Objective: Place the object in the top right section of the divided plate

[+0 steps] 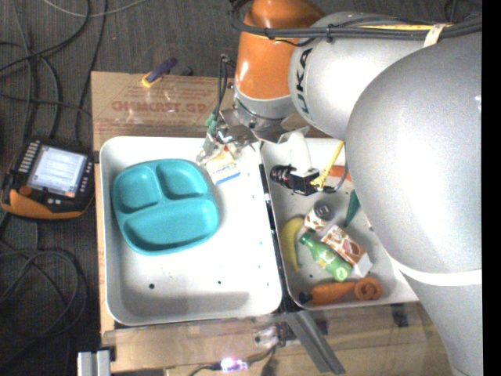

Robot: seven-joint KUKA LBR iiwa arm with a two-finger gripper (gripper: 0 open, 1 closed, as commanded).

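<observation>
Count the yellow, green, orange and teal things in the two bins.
Yellow: 1, banana
Green: 2, bottle and a half-hidden piece
Orange: 1, carrot
Teal: 1, divided plate
Total: 5

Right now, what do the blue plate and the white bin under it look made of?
The divided plate looks like smooth moulded plastic: even teal colour, rounded ridges, soft sheen. The white bin is probably plastic too: plain colour, rounded corners, matte.
</observation>
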